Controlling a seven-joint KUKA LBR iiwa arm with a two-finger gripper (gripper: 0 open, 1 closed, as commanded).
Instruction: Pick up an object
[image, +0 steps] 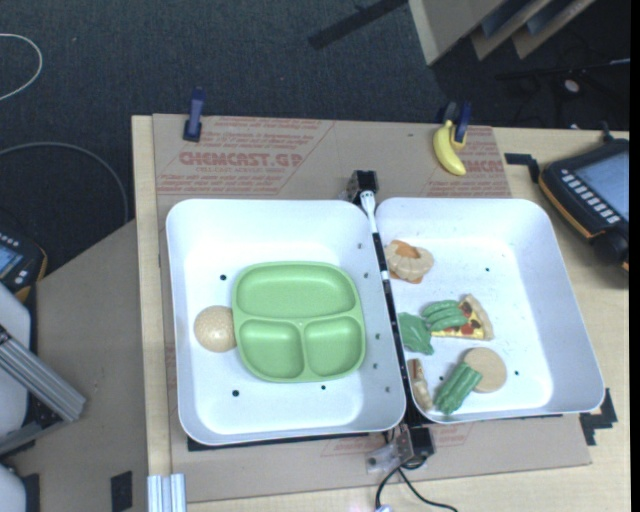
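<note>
Bench (90, 300) seen from above at a slant, with a printed cardboard sheet (260, 155) lying under two shallow white bins set side by side and touching along their inner edges.

The left bin (190, 250) holds a green divided plate (298, 320) with three compartments, lying flat near the middle. A tan round ball (214, 328) sits against the plate's left edge.

The right bin (525, 240) holds the loose toy food, all gathered on its left half. A pale pastry (409, 259) lies nearest the far edge. Closer in is a pizza slice (464, 318), with a green leaf (414, 333) just beside it on the left. Near the front edge, a tan disc (489, 368) touches a bundle of green beans (456, 388), and a small reddish strip (418, 380) lies by the bin's inner wall.

Beyond the bins, a yellow banana (449, 150) rests on the cardboard by a blue clamp (459, 118).

Whether the gripper is apart or together cannot be told.
</note>
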